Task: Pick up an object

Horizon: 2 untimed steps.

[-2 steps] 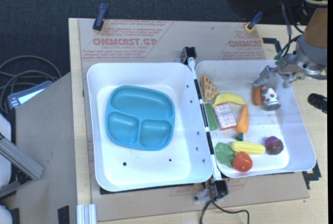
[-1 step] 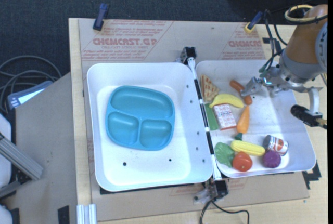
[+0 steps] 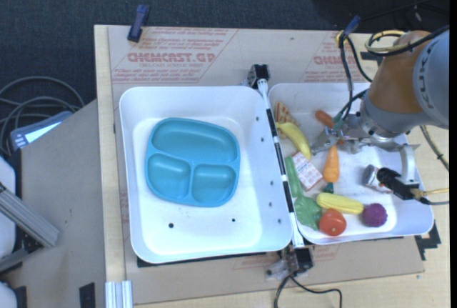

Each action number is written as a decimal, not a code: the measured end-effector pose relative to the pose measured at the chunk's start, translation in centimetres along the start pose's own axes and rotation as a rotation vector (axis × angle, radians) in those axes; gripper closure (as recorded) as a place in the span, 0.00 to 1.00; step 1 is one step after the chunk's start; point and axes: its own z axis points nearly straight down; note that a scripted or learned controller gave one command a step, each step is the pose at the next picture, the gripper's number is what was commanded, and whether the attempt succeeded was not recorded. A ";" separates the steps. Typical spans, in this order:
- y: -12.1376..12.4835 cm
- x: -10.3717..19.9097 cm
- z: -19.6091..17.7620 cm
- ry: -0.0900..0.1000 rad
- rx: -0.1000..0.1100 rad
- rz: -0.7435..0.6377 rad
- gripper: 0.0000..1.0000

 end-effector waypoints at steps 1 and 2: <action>-5.4 3.5 0.0 -0.001 0.000 0.002 0.00; -5.3 3.6 -1.0 -0.002 -0.002 0.002 1.00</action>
